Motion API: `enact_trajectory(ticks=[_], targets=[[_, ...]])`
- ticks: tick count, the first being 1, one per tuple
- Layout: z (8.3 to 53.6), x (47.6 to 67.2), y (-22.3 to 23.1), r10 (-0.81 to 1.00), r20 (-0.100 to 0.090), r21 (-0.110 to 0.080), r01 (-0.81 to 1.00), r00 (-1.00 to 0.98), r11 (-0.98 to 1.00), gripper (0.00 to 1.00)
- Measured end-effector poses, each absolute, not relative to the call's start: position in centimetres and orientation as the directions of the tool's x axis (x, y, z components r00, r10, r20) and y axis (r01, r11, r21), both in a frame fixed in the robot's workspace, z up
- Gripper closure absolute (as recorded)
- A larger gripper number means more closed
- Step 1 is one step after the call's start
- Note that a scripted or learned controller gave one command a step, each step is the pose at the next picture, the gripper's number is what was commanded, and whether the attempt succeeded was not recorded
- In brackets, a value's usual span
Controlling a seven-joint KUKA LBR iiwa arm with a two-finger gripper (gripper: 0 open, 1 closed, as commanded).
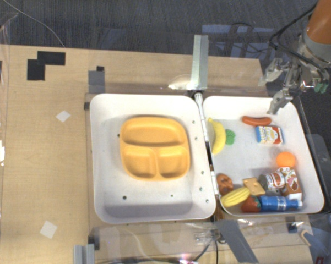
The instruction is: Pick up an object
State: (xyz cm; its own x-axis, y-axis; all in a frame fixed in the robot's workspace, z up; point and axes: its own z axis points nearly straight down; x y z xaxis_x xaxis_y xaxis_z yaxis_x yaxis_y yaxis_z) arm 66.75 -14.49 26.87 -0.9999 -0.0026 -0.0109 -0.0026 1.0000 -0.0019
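My gripper (283,92) hangs over the far edge of the right bin (311,147), just above and right of a red sausage (256,120). Nothing shows in its grasp. Below the sausage lies a small blue-and-white carton (269,135), then an orange ball (286,159). A banana (217,135) with a green piece (229,136) beside it rests against the bin's left wall. At the near end lie a printed can (279,180), a blue bottle (280,203), a yellow corn cob (235,196), a cracker (254,187) and a brown item (224,182).
The left bin (104,164) holds a yellow divided plate (154,147). A metal post (200,65) stands at the far end of the divider between the bins. Cables trail behind the arm at the upper right.
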Motion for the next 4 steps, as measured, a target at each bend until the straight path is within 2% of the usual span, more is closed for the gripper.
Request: enact_trajectory(ticks=[1, 2, 3, 4], targets=[[11.7, 65.2, -11.0, 0.102, 0.004, 0.003, 0.103, -0.995, 0.995, 0.00], [8.8, 65.7, -8.7, 0.370, -0.003, 0.000, 0.370, -0.929, 0.929, 0.00], [10.4, 66.2, -8.7, 0.364, -0.024, 0.004, 0.364, -0.931, 0.931, 1.00], [10.4, 66.2, -8.6, 0.363, -0.023, 0.004, 0.363, -0.931, 0.932, 0.00]])
